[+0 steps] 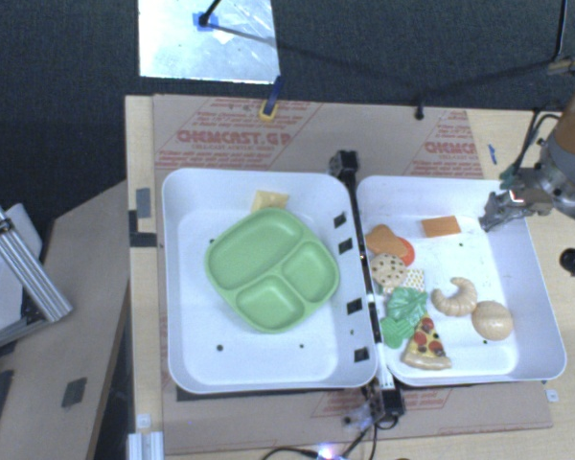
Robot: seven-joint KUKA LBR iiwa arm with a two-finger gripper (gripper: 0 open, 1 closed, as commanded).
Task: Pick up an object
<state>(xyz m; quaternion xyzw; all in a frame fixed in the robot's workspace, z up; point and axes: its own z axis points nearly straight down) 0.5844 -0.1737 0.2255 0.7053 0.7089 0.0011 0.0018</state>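
The nearest candidate for a pick is the orange slice [441,225], lying flat on the floor of the right bin [537,286] near its far wall, apart from the rest. From where I sit it looks thin and flush to the bin floor, so my worry is that the fingers skate over it or pinch nothing.

Further toward me, the croissant [456,296] and the bread roll [492,319] lie just beside each other; a descent between them could nudge one away or catch both. Along the bin's left wall the toys crowd together: a red tomato slice [391,245], a cookie [387,270], a cracker [413,279], a green leafy piece [403,312] and a pizza slice [426,346], several touching or overlapping. A grasp there risks a finger landing on a neighbour or jamming against the divider.

My end effector [499,209] hangs over the right bin's far right corner, close to the rim. It is small and partly blurred, and I cannot tell whether it is spread or closed, nor do I see anything in it. So close to the wall, a straight drop could strike the rim.

The left bin [187,257] holds a green divided plate [271,269] and a yellow piece [268,199] behind it, well away, a long reach across the bench [163,113].
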